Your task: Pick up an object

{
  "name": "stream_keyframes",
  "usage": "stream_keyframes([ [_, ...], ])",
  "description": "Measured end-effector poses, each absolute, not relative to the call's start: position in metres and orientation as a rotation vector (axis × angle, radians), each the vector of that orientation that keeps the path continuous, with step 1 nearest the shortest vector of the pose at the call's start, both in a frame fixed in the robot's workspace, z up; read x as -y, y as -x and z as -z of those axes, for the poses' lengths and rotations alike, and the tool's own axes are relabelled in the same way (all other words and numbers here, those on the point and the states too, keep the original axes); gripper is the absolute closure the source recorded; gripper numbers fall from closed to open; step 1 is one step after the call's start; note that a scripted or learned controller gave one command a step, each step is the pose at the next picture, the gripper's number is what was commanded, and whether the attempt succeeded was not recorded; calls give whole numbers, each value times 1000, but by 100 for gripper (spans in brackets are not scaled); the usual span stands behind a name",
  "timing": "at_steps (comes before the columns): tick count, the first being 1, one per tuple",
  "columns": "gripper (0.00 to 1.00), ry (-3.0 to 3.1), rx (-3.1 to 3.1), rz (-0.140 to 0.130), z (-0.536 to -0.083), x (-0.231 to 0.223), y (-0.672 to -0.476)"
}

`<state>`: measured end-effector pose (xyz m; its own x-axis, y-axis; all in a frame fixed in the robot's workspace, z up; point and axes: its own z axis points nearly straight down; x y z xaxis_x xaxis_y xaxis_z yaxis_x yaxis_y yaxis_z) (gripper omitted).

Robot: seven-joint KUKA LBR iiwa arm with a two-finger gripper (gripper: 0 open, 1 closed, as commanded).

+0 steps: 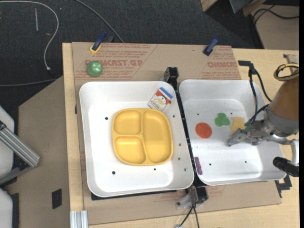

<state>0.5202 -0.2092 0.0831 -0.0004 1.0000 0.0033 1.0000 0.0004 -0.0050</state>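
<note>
We see a green ball (94, 69) on the cardboard, far left. The left bin (95, 99) holds a yellow plate (142, 136) and a small carton (160, 99). The right bin (209, 172) holds a red disc (204, 130), a green toy (221, 119) and a yellow block (237, 123). The gripper (233, 139) sits low beside the block; we cannot tell how it is set.

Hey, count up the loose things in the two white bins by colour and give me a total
Yellow: 2, the divided plate and a small yellow piece
Red: 1, a flat round piece
Green: 1, a leafy piece
White with red and blue: 1, a small carton
Total: 5
</note>
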Motion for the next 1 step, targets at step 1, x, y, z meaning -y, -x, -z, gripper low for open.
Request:
stream_keyframes([
  [1, 100, 2220, 2221, 2, -96, 210, -522],
])
